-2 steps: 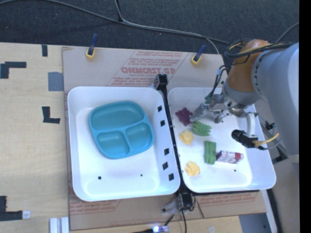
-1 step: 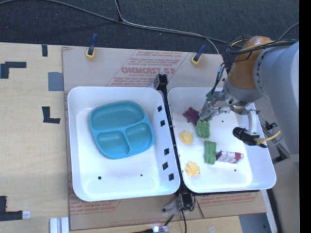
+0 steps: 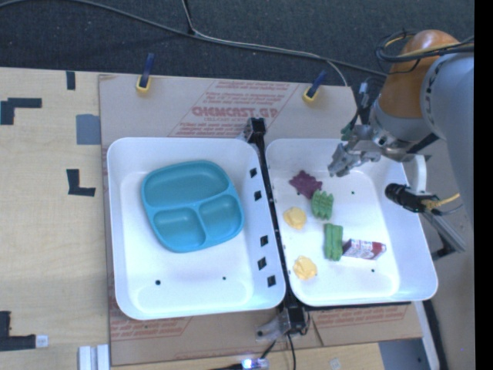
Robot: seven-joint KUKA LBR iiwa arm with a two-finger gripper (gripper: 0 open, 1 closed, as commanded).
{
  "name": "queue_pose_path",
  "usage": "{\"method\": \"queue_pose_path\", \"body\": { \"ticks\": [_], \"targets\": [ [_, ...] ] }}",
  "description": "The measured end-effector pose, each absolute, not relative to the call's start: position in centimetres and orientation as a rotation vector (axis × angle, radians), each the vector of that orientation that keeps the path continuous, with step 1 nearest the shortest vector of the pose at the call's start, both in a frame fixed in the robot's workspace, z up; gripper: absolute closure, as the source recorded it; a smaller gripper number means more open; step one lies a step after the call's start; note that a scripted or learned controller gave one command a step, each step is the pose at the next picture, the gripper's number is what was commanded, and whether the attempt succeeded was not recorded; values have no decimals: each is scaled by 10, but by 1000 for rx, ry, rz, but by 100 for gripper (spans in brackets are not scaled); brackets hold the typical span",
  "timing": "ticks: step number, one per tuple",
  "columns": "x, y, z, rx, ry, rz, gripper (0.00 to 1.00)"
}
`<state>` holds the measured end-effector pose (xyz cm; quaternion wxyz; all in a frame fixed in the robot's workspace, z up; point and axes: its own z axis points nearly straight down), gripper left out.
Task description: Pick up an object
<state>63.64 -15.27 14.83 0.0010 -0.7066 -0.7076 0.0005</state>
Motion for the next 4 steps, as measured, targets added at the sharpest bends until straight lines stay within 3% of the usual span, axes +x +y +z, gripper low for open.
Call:
{"method": "queue_pose_path", "body": {
  "ticks": [1,4],
  "targets": [
    [636,-152,197,-2219,-2222,1,100],
    [576,-17,225,-2219,-2220,3,100]
  ]
}}
